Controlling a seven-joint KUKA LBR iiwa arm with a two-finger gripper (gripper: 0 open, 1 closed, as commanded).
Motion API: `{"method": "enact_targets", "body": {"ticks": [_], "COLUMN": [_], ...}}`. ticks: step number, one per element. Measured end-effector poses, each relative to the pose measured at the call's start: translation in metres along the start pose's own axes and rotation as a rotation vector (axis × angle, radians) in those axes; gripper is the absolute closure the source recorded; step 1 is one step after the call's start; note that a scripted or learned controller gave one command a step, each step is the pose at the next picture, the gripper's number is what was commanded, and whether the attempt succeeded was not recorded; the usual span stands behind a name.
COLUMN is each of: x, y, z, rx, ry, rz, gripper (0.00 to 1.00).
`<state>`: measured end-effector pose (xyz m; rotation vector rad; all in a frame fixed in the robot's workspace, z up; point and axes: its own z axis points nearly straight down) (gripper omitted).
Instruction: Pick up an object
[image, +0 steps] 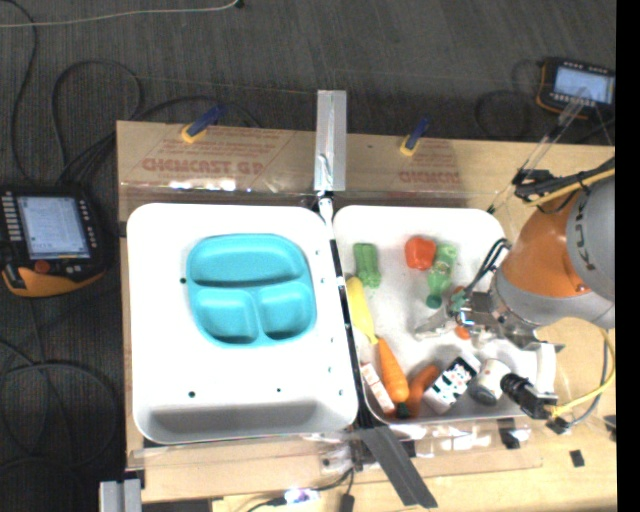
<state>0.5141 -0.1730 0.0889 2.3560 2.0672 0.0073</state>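
**Arm low over the right bin, nothing plainly held**

The step in hand looks like closing in on one item among the clutter of the right bin (420, 222). To do it well, the arm (560, 265) would want to come down square over a piece that lies apart from its neighbours, so that nothing beside it is dragged along. The gripper (462, 318) sits low near the bin's middle, just below a green bottle-like toy (440, 272); whether it is spread or closed, and whether it has anything, cannot be told from this view.

Largest first: the left bin (160, 300) is smooth white plastic with rounded corners and bears a turquoise divided plate (250, 285), glossy, with three hollows. The right bin matches it in make. In it lie toy foods that appear to be hard plastic: a yellow banana-like piece (358, 308), long and curved, by the left wall; an orange carrot (392, 370), tapered; a green cucumber-like piece (367, 265), stubby; a red-orange rounded piece (421, 251); and a small black-and-white printed box (453, 380) near the front wall.
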Motion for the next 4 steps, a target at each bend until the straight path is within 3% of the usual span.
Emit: {"method": "enact_targets", "body": {"ticks": [1,2,3,4], "x": [0.001,0.035,0.021,0.066], "y": [0.001,-0.029,-0.032,0.026], "z": [-0.010,-0.141,-0.174,-0.159], "rx": [-0.001,0.012,0.012,0.012], "ry": [0.001,-0.001,-0.003,-0.003], "rz": [0.000,-0.005,0.220,0.288], "gripper": [1.00,1.00,1.00,1.00]}}
